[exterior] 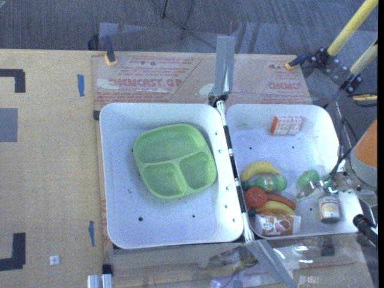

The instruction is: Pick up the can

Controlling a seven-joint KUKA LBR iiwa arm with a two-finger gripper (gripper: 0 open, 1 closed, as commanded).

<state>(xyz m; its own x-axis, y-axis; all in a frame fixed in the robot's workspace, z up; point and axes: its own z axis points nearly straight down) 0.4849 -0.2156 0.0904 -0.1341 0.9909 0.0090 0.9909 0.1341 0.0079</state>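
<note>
Can (329, 208) stands upright in right bin (312, 114), near its right wall, low in the view. Gripper (318, 186) is just above-left of it; jaw state can't be told, metal parts blur together. Risks: fingers clip the can's rim and tip it, or snag the green fruit (309, 177) beside it. Can is a small smooth cylinder with a tan label, probably slippery. Bin is glossy white plastic, shallow.

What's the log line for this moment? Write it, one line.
gripper over right bin, next to can | can on bin floor, not lifted | green plate in left bin
</note>
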